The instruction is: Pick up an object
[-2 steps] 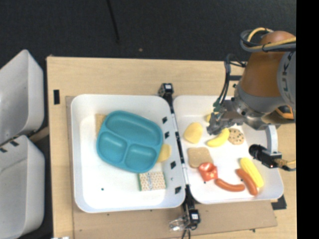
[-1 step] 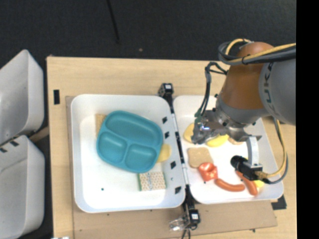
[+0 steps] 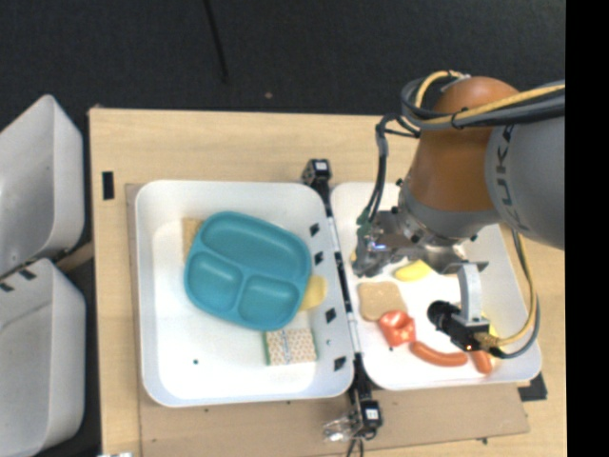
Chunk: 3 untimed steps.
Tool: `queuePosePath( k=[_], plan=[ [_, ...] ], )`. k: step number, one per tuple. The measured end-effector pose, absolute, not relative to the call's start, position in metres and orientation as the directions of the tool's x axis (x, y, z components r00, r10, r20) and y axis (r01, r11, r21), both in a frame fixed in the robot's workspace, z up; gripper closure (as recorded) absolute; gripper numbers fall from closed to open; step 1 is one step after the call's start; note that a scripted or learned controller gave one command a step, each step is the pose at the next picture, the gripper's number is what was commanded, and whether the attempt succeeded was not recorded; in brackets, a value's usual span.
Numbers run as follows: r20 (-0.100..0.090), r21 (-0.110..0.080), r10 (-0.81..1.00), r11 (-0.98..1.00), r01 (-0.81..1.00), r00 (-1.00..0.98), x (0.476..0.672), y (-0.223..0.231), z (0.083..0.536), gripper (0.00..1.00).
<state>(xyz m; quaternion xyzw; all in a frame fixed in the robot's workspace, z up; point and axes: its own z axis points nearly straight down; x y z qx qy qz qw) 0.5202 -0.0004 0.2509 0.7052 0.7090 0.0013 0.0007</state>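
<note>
On the left, the counter (image 3: pixel 114 150) carries the first white bin (image 3: pixel 157 350). A blue divided plate (image 3: pixel 247 269) lies tilted across its middle, resting over a tan flat piece (image 3: pixel 190 228) that peeks out at its upper left. A yellow thing (image 3: pixel 315 291) sticks out from under the plate's right edge, and a small patterned card or sponge (image 3: pixel 290 347) lies just below the plate, near the bin's lower right corner.

A dark divider with clips runs between the two bins. In the right bin (image 3: pixel 347 198), near its left wall, sits a tan piece like a slice of bread (image 3: pixel 380 300). Just below and right of it lies a red thing (image 3: pixel 398 327), and further right along the bottom an orange sausage-shaped thing (image 3: pixel 440 354). A yellow piece (image 3: pixel 415 272) lies above the bread, partly under the arm.

The arm (image 3: pixel 461 174) hangs low over the upper part of this bin, its orange band covering much of the view. The gripper (image 3: pixel 374 250) seems to be at the dark metal cluster by the bin's left wall, just above the bread, but I cannot tell how it is set or whether it has anything.

As for progress, nothing appears lifted: every item lies on a bin floor. I judge the pick not yet made; the bread or yellow piece looks the nearest candidate, and the grasp and lift remain.
</note>
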Motion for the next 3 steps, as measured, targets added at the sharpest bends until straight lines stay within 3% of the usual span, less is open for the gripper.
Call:
queuePosePath(
  k=[2, 3],
  plan=[
    [-0.001, -0.001, 1.000, 0.000, 1.000, 0.000, 0.511, 0.004, 0.237, 1.00],
    [-0.002, 0.001, 1.000, -0.003, 1.000, 0.003, 0.520, -0.004, 0.231, 1.00]
  ],
)
